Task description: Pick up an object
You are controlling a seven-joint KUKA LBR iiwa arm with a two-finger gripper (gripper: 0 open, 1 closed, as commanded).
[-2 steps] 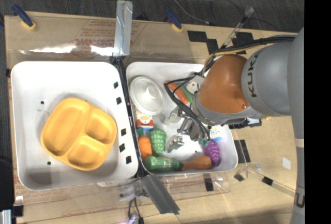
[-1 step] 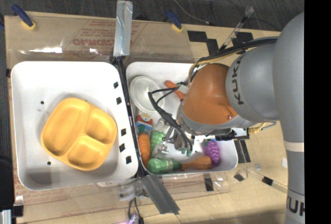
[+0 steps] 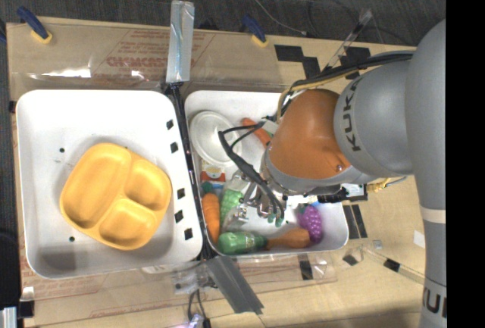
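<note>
Camera view: I see my metal two-finger gripper (image 3: 258,207) low in the right bin, just beside an orange plastic carrot (image 3: 211,217); I cannot tell its grip.

Grey arm (image 3: 394,114) with orange band (image 3: 307,133) reaching over right bin (image 3: 227,101), gripper (image 3: 254,205) hanging low among toy food. Carrot (image 3: 211,217), green vegetable (image 3: 241,242), purple grapes (image 3: 311,220), white bowl (image 3: 208,133) lying in that bin. Yellow divided tray (image 3: 115,194) sitting in left bin (image 3: 45,114).

Divided tray (image 3: 115,194) in left bin (image 3: 30,167); toy foods (image 3: 242,242) in right bin (image 3: 227,101).
</note>
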